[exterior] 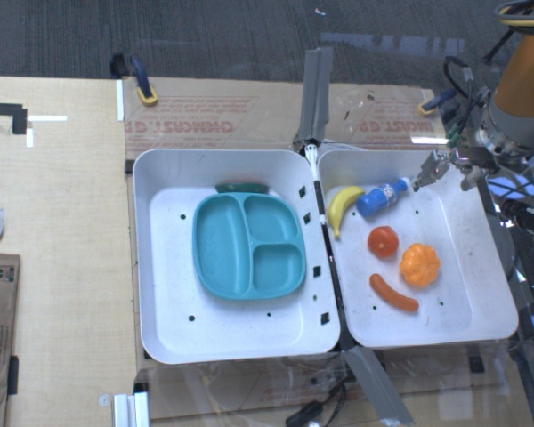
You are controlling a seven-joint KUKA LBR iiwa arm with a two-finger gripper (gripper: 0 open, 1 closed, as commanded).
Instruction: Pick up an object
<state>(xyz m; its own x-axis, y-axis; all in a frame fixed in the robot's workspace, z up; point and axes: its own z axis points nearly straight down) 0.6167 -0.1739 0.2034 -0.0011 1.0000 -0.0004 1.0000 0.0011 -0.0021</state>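
Grey metal is all I can make of my claw (445, 169) from this angle: it hangs at the upper right of the right bin (481, 323), up near the back wall, and it is too small and tangled with cables for me to tell how it is set, though nothing sits in it that I can see. Nearest to it, just to the left, lies a blue bottle (382, 197) on its side, its white cap end toward me and its far end touching the tip of a yellow banana (341, 208) that curves along the bin's left wall. Those two crowd each other, which I judge makes the bottle awkward despite being closest. Further toward the front sit a red tomato (384, 241), an orange bell pepper (420, 265) just beside it, and an orange-red sausage (393, 294) lying slantwise below them, near the pepper but apart from it. Any of these would satisfy the task; the tomato stands freest, I think, so a descent there risks least nudging. Beyond the divider, the left bin (160, 327) holds a teal divided plate (248, 245) with something dark green (242, 187) peeking from behind its rear edge, well away from my reach for now.
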